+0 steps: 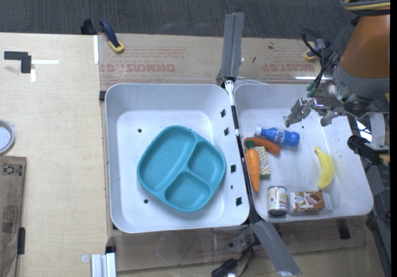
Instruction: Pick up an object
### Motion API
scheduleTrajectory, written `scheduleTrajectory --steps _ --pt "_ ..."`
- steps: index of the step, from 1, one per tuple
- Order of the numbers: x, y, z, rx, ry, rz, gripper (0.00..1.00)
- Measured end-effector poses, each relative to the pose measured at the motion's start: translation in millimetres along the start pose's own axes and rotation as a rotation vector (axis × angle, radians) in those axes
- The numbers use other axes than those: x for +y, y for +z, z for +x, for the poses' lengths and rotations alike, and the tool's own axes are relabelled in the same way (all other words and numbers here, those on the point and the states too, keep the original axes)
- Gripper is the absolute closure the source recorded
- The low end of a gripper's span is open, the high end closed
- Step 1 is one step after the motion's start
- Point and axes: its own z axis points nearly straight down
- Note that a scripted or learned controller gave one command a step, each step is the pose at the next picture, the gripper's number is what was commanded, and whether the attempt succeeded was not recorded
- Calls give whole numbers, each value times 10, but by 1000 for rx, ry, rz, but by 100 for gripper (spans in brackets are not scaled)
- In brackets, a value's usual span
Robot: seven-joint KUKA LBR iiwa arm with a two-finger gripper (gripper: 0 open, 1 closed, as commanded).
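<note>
Two fingers of the claw [308, 113] look spread apart and hold nothing, hanging just above the blue bottle [279, 137] in the right bin [347, 207], probably ready to drop down and grab it.

Grey arm [366, 77] with a broad orange band [367, 46] above the wrist, ringed at twelve o'clock by a yellow-edged collar. Black cables looped along the nine o'clock flank. Small metallic hand [308, 111] of pale grey links and brackets.
</note>
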Motion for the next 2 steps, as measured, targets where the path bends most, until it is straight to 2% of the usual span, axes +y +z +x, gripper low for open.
scheduleTrajectory --steps 1,2 --pt "-7 1060 -387 1 19 0 0" --pt "-7 974 -399 0 22 0 100"
